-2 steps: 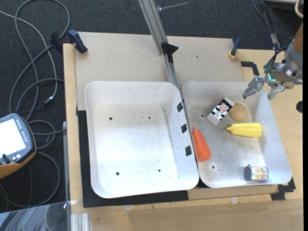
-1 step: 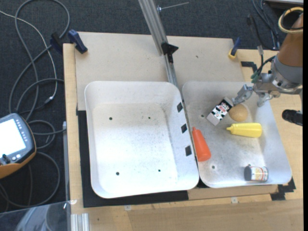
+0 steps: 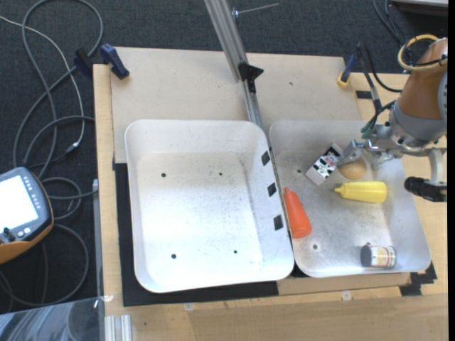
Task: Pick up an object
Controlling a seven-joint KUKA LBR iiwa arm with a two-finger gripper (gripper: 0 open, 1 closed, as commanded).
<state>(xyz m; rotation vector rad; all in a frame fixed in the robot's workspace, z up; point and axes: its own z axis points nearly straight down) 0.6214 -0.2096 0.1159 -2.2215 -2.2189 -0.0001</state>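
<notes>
The right bin (image 3: 409,222) holds several objects. A tan rounded object (image 3: 352,170) lies near the bin's back, with a small black-and-white box (image 3: 324,165) just to its left. A yellow bottle (image 3: 363,191) lies on its side in front of them. An orange bottle (image 3: 297,214) rests against the bin's left wall, and a small can (image 3: 377,256) lies at the front right. My gripper (image 3: 368,150) hangs low over the back of this bin, right above the tan object's far edge. The grey arm (image 3: 421,101) rises behind it on the right.
The left bin (image 3: 132,139) sits beside the right one, their walls meeting in the middle. A slanted metal bar (image 3: 226,30) crosses the bench's back toward the gap between the bins. Clamps (image 3: 114,61) grip the board's back corners. Cables and a control pendant (image 3: 20,215) lie on the floor to the left.
</notes>
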